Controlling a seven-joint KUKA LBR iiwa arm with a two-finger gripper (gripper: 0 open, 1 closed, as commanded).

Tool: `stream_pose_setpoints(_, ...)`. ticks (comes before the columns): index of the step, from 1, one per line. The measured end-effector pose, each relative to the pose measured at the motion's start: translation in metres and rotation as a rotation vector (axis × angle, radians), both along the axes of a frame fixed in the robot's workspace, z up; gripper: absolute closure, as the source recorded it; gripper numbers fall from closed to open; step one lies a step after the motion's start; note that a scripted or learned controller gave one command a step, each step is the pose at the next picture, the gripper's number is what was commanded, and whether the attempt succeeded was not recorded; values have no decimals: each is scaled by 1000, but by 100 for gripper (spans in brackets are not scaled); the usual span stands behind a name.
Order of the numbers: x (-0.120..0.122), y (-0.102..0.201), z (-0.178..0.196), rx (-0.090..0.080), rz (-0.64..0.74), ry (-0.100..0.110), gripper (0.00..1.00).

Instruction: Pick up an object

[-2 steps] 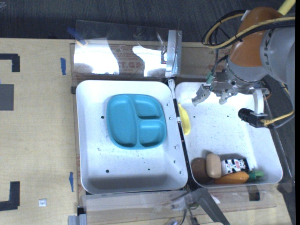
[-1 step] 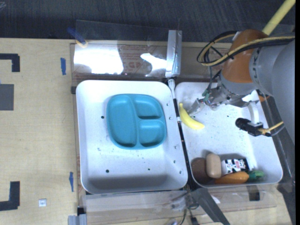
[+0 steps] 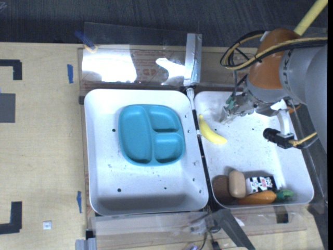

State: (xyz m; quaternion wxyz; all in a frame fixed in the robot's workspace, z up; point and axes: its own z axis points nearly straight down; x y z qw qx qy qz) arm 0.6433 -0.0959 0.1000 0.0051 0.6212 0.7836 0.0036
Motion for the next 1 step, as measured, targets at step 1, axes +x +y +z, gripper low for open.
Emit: stream_pose_setpoints(1, 0, 0, -1, 0, 0, 2, 0)
